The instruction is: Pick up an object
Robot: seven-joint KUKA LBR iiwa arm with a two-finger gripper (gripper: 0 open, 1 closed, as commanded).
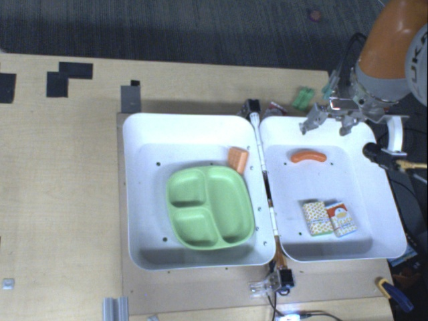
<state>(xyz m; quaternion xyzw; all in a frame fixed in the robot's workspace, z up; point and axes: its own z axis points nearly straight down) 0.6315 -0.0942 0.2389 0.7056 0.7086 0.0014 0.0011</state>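
Orange sausage-shaped object (308,156) lying flat in the right bin (381,199), near its far wall, long axis running left to right. Nearer the front of that same bin, two small printed cartons (328,219) side by side and touching, one patterned yellow-green, the other red and white, both lying flat. Above the far edge of the right bin, the gripper (328,122) hanging with its two fingers spread apart, nothing between them, tips clear of the sausage shape and a little beyond it toward the far rim. Grey arm with orange band (394,35) reaching in from the right, above the bin's far right corner. In the left bin (144,199), a green divided tray (209,206) with three compartments, resting flat in the middle; just beyond its far right corner, a small orange block (237,158) close to the wall shared with the right bin. On the bench past the bins, a small green item (303,98) near the far rim of the right bin, too blurred to identify.
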